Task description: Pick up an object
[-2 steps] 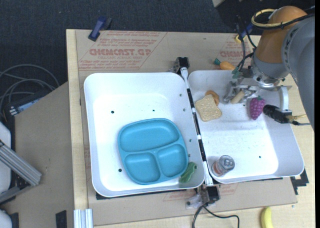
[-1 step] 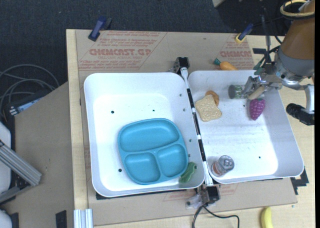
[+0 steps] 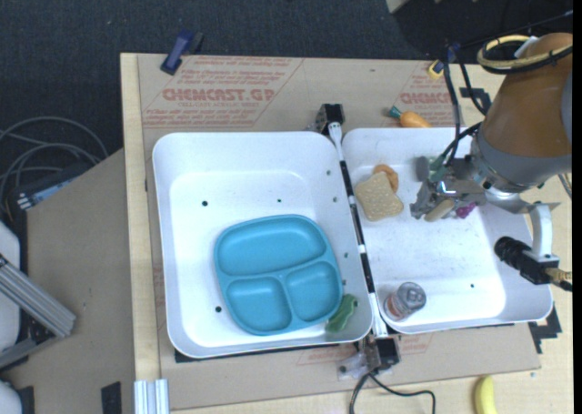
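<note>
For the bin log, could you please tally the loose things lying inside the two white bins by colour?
Blue: 1, the divided plate
Green: 1, a small piece at that plate's corner
Tan: 1, the bread slice
Orange: 1, a small piece behind the bread
Silver: 1, the can
Total: 5

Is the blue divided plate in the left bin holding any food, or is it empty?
Empty. The blue divided plate shows bare blue in all three compartments; the green item lies beside its rim.
</note>
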Tool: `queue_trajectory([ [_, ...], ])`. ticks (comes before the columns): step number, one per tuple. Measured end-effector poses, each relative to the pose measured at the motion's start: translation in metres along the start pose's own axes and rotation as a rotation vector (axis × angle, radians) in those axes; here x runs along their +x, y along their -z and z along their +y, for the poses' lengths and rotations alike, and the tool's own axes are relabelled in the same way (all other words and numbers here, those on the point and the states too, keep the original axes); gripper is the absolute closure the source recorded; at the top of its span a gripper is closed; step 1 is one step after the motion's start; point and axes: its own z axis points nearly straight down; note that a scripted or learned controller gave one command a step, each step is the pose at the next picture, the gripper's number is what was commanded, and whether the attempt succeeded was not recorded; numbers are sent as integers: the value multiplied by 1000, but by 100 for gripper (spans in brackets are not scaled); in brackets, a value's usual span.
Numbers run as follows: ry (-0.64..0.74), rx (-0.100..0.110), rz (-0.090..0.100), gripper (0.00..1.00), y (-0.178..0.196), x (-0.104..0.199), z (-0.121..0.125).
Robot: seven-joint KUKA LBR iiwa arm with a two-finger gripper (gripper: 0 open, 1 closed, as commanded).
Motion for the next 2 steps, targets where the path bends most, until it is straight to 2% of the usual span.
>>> queue_trajectory([
  [1,0,-2,-1,100,-18,27,40],
  [2,1,-2,0,100,25,92,14],
])
